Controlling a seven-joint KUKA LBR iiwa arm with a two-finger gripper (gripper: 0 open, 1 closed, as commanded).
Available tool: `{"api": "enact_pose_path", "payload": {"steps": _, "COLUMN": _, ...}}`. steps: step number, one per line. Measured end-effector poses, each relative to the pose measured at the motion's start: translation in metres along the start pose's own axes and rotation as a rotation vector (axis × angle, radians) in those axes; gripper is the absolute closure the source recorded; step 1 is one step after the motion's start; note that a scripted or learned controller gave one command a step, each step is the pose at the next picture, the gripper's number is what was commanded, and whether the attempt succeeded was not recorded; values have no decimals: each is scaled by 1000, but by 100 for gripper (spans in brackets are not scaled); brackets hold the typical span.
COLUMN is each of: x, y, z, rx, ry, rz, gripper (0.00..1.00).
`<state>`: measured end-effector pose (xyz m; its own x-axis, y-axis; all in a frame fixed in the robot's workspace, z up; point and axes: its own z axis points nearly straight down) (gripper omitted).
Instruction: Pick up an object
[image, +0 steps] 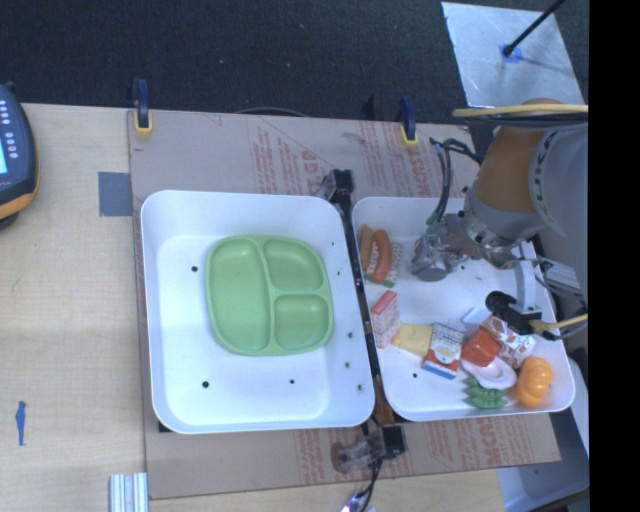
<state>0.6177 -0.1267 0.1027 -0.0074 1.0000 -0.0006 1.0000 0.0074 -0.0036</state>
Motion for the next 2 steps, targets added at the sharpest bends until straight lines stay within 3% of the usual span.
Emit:
{"api": "enact_pose_path", "payload": {"steps": 1, "x": 94, "y": -22, "z": -95, "rx": -9, "ry": 4, "rz": -5, "gripper": 100}}
{"api": "enact_pose_path", "payload": {"steps": 2, "x": 141, "y": -25, "z": -120, "rx": -4, "ry": 1, "rz": -1, "gripper": 100}}
